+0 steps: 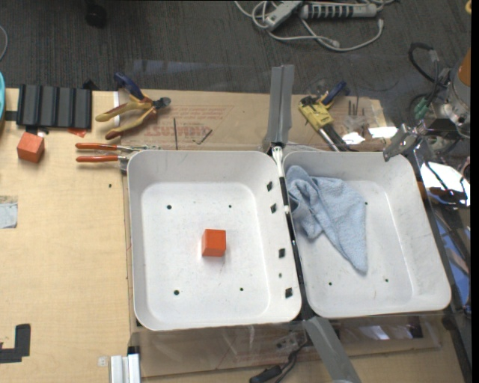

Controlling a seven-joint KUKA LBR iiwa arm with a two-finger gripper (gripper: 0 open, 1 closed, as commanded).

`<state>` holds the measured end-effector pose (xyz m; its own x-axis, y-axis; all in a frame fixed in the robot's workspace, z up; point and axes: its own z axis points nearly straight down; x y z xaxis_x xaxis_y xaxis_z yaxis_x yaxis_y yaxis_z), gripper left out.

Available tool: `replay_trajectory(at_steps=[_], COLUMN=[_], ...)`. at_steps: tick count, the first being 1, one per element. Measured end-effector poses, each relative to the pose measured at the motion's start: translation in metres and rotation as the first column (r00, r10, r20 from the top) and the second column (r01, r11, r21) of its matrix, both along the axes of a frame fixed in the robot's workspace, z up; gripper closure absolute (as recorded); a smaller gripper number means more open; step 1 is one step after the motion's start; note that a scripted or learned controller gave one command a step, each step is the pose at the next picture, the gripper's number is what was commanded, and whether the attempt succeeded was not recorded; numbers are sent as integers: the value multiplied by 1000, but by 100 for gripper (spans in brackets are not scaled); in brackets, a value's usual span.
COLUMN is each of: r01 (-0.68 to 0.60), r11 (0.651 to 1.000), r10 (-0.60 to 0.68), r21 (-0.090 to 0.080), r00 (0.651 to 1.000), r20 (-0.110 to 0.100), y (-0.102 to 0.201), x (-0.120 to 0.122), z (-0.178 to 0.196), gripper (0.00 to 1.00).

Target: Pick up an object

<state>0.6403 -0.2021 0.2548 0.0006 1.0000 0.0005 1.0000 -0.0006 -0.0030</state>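
Two white bins sit side by side on a cardboard-covered bench. The left bin has a single red-orange cube resting on its floor, a little below and left of centre, well apart from every wall. The right bin has a crumpled blue-grey cloth lying against its left wall and trailing toward the middle of the floor. A grey metal bar runs up from the seam where the two bins meet. Beyond the left bin's far edge we see yellow-handled pliers and, just beside the bin's far left corner, an orange-handled tool. Further left lie a row of black blocks and a second orange cube on the bench. A yellow clamp lies beyond the right bin, and a white power strip with its cables lies on the dark floor at the top. Part of the arm shows at the right edge, above the right bin's far right corner, among cables and metal fittings. We cannot tell how wide the pincer stands or whether it has hold of anything. The cube in the left bin lies well apart from that end of the arm, with the whole right bin, the cloth and the seam between the bins lying between them; nothing covers or touches the cube.
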Motion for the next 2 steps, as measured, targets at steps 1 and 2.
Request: replay_trajectory(at_steps=[1, 2], r01=[0, 0], r11=[1000, 1000], r10=[0, 0], r21=[0, 0], r00=[1000, 1000], r20=[0, 0], y=[0, 0], x=[0, 0], z=[0, 0], gripper=[0, 0])
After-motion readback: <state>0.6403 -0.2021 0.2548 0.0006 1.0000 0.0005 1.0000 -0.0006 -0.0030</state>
